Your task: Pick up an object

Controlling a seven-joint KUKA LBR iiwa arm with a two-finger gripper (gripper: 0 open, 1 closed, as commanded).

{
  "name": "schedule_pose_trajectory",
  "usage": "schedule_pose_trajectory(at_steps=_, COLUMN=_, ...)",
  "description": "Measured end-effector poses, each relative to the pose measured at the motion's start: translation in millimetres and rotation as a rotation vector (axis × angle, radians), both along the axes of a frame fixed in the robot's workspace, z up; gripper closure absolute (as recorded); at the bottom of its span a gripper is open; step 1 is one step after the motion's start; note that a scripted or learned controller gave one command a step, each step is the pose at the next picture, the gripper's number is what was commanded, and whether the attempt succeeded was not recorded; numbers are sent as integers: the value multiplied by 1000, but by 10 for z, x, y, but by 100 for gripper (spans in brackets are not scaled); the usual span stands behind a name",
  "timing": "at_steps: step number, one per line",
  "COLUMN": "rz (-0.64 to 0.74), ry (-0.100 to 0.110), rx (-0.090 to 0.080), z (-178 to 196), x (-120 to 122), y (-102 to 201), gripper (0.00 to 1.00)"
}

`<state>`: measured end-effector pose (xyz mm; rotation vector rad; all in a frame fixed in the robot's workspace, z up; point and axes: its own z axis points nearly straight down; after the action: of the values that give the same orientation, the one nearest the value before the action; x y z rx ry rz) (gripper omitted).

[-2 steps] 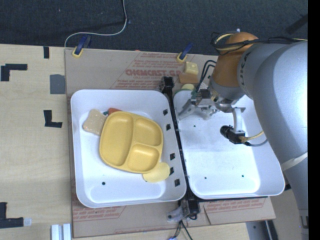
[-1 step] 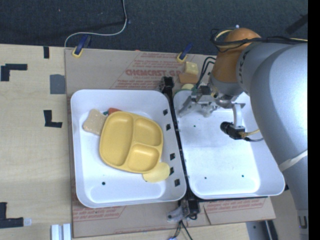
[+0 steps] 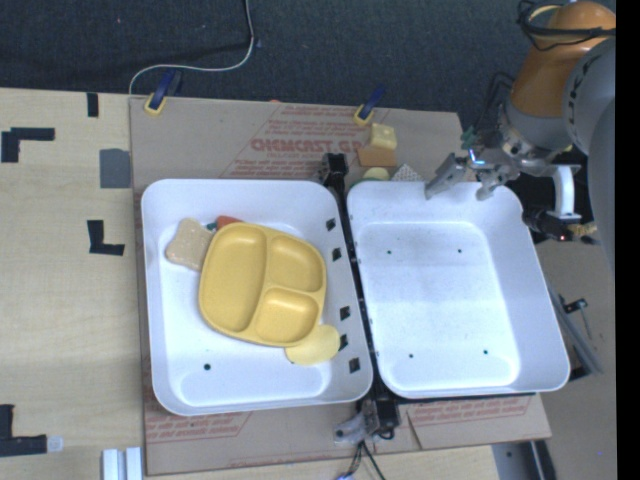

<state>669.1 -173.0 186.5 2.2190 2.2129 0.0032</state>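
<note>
Hovering at the far rim of the right bin, the claw [image 3: 462, 180] has its two grey metal fingers spread apart, with nothing between them. From my remote seat I see it hang from the grey arm [image 3: 590, 78] with its orange band, which reaches in from the right.

From largest to smallest: the table [image 3: 60, 268] is pale wood grain, covered in the middle by a flat sheet of brown cardboard [image 3: 290, 143] with red printing. On the cardboard sit two shallow white plastic bins with rounded corners. The right bin [image 3: 450, 298] shows a smooth, faintly speckled floor. The left bin [image 3: 170, 368] holds the objects to pick: a glossy yellow divided tray [image 3: 262, 283] with three compartments, a pale yellow rounded piece [image 3: 315, 345] touching the tray's near edge, a tan, rough-looking toast slice [image 3: 186, 245] at its left, and a red sliver [image 3: 228, 221] peeking out behind the tray.

Beyond the bins, a small tan block [image 3: 378, 148] rests on the cardboard.
</note>
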Motion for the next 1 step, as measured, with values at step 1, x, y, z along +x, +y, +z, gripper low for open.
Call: schedule_pose_trajectory(at_steps=1, rz=5, ry=11, rx=3, z=-1065, x=-664, y=671, gripper=0)
